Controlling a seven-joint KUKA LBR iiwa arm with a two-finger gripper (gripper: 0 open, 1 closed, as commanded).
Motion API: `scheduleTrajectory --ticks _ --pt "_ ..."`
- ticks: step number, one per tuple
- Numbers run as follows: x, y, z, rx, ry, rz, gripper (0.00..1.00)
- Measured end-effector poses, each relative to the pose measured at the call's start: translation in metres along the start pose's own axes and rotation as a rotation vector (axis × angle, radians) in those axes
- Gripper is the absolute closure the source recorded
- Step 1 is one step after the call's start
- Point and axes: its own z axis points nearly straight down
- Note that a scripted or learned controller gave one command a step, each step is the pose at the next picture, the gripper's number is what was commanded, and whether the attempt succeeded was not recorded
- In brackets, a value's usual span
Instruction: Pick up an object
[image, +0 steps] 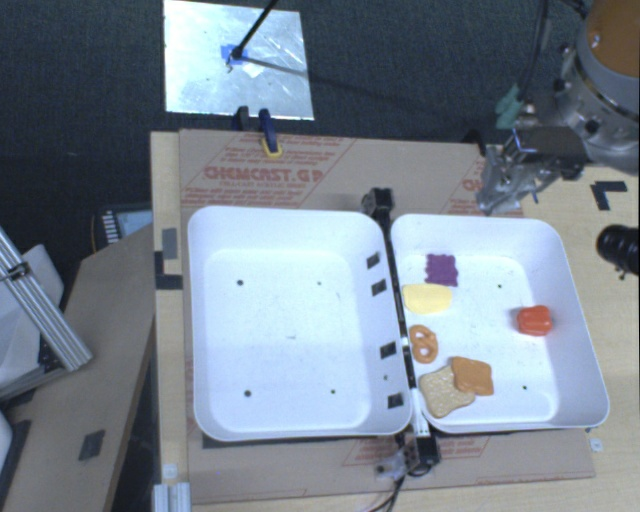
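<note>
Nearest the camera, at the bottom of the view, two slices of toast lie in the right bin (575, 290): a pale slice (443, 392) and a browner slice (473, 375) that overlaps its upper right corner. Both sit close to the divider (392, 300) where the two white bins meet. Just above the pale slice, hard against that divider, lies a small pretzel (423, 343). Above the pretzel is a flat yellow piece (428, 298), and just above that, nearly touching it, a purple bunch of grapes (441, 268). Well apart from these, toward the right wall of the right bin and level with the pretzel, sits an orange-red piece (534, 320) on its own. The left bin (205, 300) lies on the other side of the divider, its white floor marked by a few dark dots. Both bins rest on a brown board printed with red lettering (265, 170), which lies on the desk (165, 180). Beyond the far edge of the board, a sheet of shiny foil (200, 60) lies on dark carpet. The arm (605, 60) comes in at the upper right, and its gripper (505, 185) hangs over the far right corner of the right bin, outside the rim and well away from every item in it. It is small and cluttered with cables, so I cannot tell how it is set, and no item is seen in it.
</note>
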Motion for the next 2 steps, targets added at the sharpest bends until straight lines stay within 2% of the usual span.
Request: scheduleTrajectory --ticks 1,2 --pt "0.093 0.0 0.054 0.008 -0.001 -0.001 1.0" --pt "0.137 0.001 -0.001 -0.002 0.002 0.003 1.0"
